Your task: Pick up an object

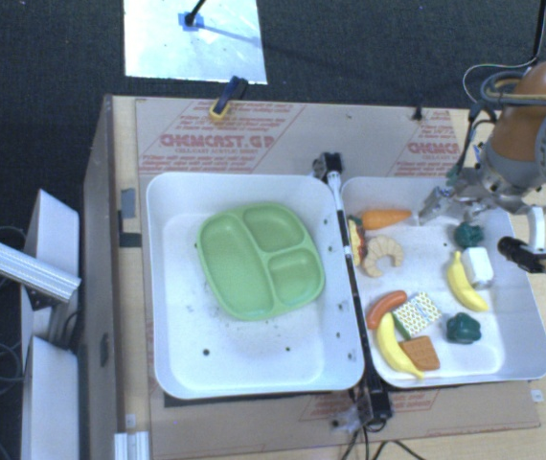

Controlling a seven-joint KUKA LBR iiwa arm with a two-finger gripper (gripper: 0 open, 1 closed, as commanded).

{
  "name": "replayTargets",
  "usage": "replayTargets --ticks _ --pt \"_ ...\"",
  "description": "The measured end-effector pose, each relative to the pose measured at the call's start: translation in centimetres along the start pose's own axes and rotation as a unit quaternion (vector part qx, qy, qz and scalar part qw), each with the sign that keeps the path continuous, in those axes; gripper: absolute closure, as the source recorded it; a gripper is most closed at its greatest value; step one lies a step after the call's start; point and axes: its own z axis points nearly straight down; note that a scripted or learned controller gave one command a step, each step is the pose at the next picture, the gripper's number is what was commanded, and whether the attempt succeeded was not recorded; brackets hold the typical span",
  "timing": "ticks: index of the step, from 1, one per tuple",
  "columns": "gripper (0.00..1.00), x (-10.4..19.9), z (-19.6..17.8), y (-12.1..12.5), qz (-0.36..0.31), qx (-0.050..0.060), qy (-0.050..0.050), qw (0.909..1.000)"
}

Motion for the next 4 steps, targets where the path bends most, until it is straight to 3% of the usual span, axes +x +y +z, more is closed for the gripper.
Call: replayTargets --ticks 2,3,4 --pt "0.0 2.4 0.1 0.0 0.0 0.0 -0.002 1.0" --pt "0.0 2.2 0.1 0.0 0.0 -0.001 -0.002 1.0" --pt "0.0 0.0 0.0 0.0 0.0 0.0 0.0 1.0"
